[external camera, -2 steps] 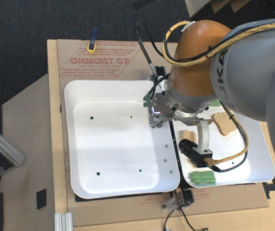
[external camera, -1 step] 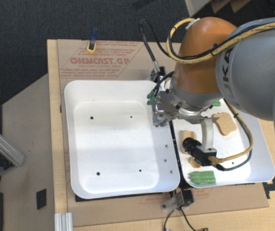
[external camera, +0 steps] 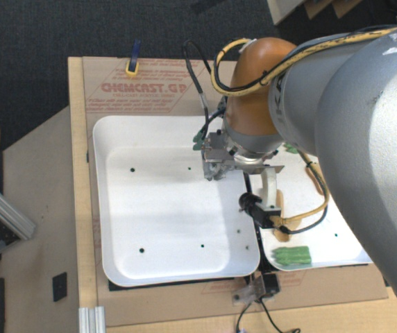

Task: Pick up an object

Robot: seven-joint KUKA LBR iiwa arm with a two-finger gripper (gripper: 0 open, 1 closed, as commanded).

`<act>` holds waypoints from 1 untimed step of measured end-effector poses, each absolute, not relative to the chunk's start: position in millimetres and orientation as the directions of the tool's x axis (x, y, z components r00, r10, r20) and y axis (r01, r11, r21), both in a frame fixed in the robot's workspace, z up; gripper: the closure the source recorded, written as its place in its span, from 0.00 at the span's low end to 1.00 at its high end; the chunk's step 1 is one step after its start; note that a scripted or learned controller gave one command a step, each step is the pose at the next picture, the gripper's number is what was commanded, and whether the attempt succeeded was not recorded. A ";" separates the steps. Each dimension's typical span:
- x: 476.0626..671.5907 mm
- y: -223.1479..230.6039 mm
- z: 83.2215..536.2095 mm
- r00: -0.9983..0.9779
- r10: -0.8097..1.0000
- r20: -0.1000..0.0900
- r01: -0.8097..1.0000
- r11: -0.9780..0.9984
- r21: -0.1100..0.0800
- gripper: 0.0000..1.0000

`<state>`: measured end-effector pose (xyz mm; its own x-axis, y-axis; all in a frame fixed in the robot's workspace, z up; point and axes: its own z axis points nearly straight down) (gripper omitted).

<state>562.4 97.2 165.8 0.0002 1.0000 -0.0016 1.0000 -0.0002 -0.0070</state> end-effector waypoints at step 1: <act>506.0 118.3 291.4 -0.005 1.000 0.004 1.000 0.005 0.008 1.00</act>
